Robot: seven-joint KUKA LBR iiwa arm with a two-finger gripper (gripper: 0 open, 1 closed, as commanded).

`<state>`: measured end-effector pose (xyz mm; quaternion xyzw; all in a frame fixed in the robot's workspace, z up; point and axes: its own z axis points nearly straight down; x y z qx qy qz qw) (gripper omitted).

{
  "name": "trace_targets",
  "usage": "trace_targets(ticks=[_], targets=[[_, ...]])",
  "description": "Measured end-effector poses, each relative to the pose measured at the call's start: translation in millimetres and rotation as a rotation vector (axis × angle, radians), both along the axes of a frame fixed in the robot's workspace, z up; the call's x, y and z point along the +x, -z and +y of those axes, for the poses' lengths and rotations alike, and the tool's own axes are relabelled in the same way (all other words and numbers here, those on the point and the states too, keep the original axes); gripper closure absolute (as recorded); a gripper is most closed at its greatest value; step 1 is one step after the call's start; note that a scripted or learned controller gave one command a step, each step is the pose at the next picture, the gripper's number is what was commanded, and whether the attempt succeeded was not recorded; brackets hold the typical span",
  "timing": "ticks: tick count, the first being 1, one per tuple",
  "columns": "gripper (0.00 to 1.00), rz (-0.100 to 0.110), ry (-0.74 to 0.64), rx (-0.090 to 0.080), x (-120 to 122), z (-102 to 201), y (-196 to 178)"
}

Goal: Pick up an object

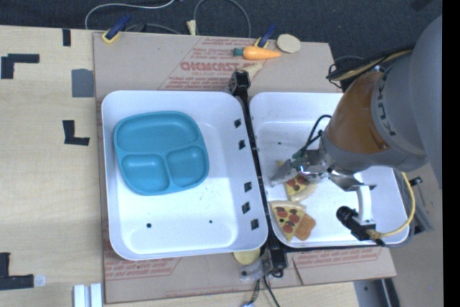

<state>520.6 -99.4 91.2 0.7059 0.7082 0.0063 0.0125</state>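
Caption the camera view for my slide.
Gripper low in right bin above pizza slices; blue tray in left bin.

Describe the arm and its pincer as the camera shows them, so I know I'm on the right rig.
The arm is bulky and rounded, grey, with an orange band above the wrist. Thin black cables loop around that section. The pincer is a small dark metal assembly, its details too small to make out.

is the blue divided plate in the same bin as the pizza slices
No, the blue divided plate lies in the left bin, while the pizza slices lie in the right bin near the gripper.
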Motion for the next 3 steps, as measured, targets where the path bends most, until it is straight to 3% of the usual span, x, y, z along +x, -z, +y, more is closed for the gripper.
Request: trace_targets(ticks=[1, 2, 3], targets=[[0.00, 0.006, 0.004, -0.002, 2, 2, 1], [0.00, 0.001, 0.001, 0.000, -20, 2, 0], [1.00, 0.002, 0.003, -0.002, -19, 0, -11]])
